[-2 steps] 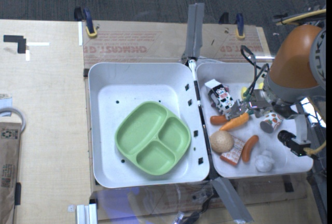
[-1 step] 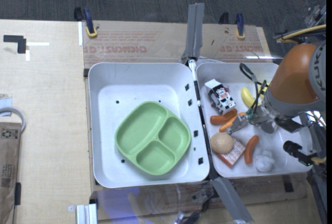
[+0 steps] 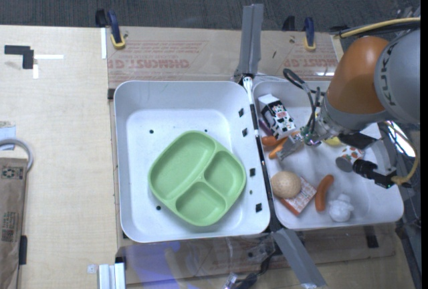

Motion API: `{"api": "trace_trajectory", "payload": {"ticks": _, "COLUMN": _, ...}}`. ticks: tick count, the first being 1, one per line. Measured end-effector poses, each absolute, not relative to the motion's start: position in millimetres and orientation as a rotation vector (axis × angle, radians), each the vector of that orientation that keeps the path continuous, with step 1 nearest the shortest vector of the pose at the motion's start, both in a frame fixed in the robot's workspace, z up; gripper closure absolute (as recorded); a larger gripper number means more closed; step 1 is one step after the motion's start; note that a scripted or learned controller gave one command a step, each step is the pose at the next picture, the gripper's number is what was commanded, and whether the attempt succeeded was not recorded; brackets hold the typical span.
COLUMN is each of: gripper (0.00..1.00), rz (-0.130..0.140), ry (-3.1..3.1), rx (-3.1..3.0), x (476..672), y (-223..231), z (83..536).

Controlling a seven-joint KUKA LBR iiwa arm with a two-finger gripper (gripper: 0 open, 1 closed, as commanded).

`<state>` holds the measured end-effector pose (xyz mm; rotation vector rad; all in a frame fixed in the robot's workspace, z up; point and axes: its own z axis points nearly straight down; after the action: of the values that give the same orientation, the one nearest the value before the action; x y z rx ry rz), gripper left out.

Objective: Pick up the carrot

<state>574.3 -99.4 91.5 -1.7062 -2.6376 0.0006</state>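
Gripper (image 3: 289,146) is down in the right bin (image 3: 374,214), near its left wall, tips right at the carrot (image 3: 271,142). The carrot is a small orange piece lying against the divider side of that bin, just below the black-and-white carton (image 3: 278,116). From where I stand the fingers look slightly parted, with metal on either side of the carrot's right end, but I can't tell if they're actually clamped on it or just resting beside it, so I'm not calling it a grasp. Main risk: the carrot is jammed into a tight corner between the bin wall and the carton, so one finger may land on the wall or the carton instead of going around the carrot, and the close would just push it away or pinch its tip. If it only has the tip, I'd expect the carrot to pivot and drop on lift. Second risk: clutter. The egg-like ball (image 3: 285,184) and the sausage (image 3: 323,190) are nearby lower in the bin, though apart from the gripper; the carton is the one likely to get dragged. Wrist body with the orange band (image 3: 358,80) hangs over the bin's back half, blocking part of it. Left bin (image 3: 134,107) holds the green divided plate (image 3: 197,178), well clear of all this.
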Motion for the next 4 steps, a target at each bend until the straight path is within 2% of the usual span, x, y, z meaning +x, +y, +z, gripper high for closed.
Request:
{"api": "trace_trajectory", "payload": {"ticks": 1, "gripper": 1.0, "rz": 0.006, "ry": -2.635, "rx": -1.715, "x": 574.0, "y": -102.8, "z": 100.4}}
{"api": "trace_trajectory", "payload": {"ticks": 2, "gripper": 0.0, "rz": 0.006, "ry": -2.636, "rx": -1.714, "x": 574.1, "y": -102.6, "z": 100.5}}
{"api": "trace_trajectory", "payload": {"ticks": 3, "gripper": 1.0, "rz": 0.02, "ry": -2.633, "rx": -1.732, "x": 573.7, "y": -111.5, "z": 111.3}}
{"api": "trace_trajectory", "payload": {"ticks": 4, "gripper": 1.0, "rz": 0.004, "ry": -2.628, "rx": -1.72, "x": 602.0, "y": -110.0, "z": 90.7}}
